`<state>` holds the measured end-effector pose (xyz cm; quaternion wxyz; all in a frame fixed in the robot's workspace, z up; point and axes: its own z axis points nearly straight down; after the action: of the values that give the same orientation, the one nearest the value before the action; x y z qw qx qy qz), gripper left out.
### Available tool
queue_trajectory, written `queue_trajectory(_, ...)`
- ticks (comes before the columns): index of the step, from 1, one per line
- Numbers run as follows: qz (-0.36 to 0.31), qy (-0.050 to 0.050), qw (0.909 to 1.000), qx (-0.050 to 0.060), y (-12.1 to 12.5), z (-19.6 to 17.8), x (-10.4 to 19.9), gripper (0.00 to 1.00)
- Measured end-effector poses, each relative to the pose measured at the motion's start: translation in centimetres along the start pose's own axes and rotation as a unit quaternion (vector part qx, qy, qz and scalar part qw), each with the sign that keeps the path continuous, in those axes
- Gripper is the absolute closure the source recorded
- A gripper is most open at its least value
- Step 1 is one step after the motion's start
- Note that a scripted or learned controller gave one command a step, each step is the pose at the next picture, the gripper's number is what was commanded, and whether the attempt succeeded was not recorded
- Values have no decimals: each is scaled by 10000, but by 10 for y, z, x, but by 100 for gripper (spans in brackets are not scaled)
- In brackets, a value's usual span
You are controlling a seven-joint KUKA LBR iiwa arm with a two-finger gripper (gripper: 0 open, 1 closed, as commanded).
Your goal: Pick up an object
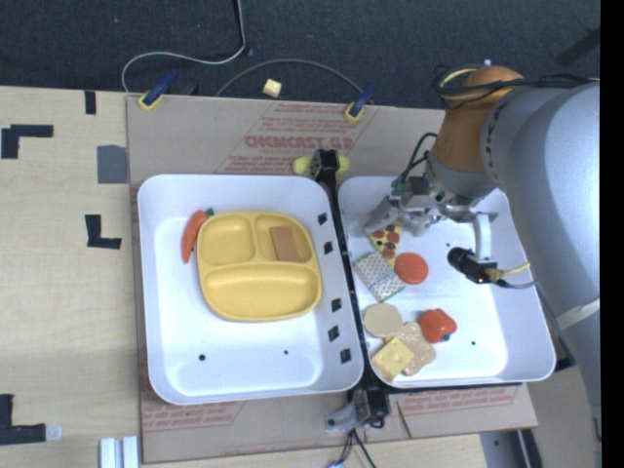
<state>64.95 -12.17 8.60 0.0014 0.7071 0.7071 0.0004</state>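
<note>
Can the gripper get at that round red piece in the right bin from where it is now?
Probably yes. The gripper sits low over the right bin, just up-left of the round red piece. The piece lies flat with its top uncovered; the pizza slice and grey waffle piece crowd its left side.

Two white bins (161,291). Yellow compartment tray (255,266) with brown slab (288,243); orange carrot (192,234) beside it. Red tomato slice (410,267), red pepper (437,325), silvery checked square (378,275), tan round cracker (382,318), pale yellow cheese (393,358), red-and-yellow spotted pizza slice (386,241). Grey arm (546,174), orange band (468,125).
</note>
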Motion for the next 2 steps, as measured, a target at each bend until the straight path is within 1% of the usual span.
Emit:
queue_trajectory(1, -7, -5, 10000, 2, 4, 0, 13, 0)
queue_trajectory(2, -11, 5, 10000, 8, 20, 1, 10, 0)
